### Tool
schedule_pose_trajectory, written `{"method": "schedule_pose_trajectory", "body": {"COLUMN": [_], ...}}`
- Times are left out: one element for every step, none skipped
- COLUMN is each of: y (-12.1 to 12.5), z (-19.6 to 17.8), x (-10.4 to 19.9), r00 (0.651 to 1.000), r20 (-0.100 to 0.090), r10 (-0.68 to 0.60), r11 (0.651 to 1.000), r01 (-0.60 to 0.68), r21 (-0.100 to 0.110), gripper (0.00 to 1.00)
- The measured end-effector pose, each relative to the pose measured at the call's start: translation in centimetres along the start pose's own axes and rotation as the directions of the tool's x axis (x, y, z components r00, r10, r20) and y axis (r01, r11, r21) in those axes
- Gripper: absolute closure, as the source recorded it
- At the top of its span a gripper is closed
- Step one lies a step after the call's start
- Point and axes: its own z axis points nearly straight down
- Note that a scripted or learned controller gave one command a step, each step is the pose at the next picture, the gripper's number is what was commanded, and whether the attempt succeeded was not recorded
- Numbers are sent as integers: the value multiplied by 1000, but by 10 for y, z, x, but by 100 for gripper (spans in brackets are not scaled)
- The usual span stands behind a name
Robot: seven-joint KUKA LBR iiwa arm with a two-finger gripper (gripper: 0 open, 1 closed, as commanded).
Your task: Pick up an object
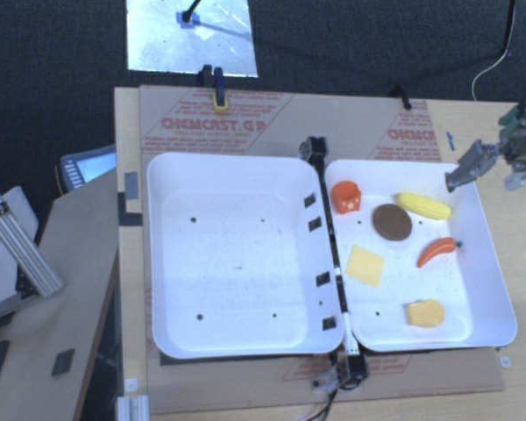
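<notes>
The right bin (495, 298) holds several toy foods: a red-orange tomato (345, 196), a brown round disc (392, 222), a yellow corn cob (423, 205), an orange-red chili (437, 251), a pale yellow cheese slice (365, 265) and an orange-yellow lump (425, 312). My gripper (492, 174) hangs over the far right corner of that bin, to the right of the corn. Its two grey fingers (464, 170) are spread apart, so it is open with nothing between them.
The left bin (237, 253) lies beside the right one, with a black clipped divider (327, 235) between them. A cardboard sheet (272, 117) lies under both. A foil square (191, 24) sits beyond the bench's far edge.
</notes>
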Motion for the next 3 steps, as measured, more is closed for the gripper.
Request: {"method": "schedule_pose_trajectory", "body": {"y": [0,2,2], "z": [-2,-13,-24], "x": [5,5,4], "r00": [1000,1000,1000], "r20": [-2,-1,0], "r10": [-11,-16,-21], "r11": [1000,1000,1000], "r01": [11,16,21], "r21": [14,10,7], "gripper": [100,100,100]}}
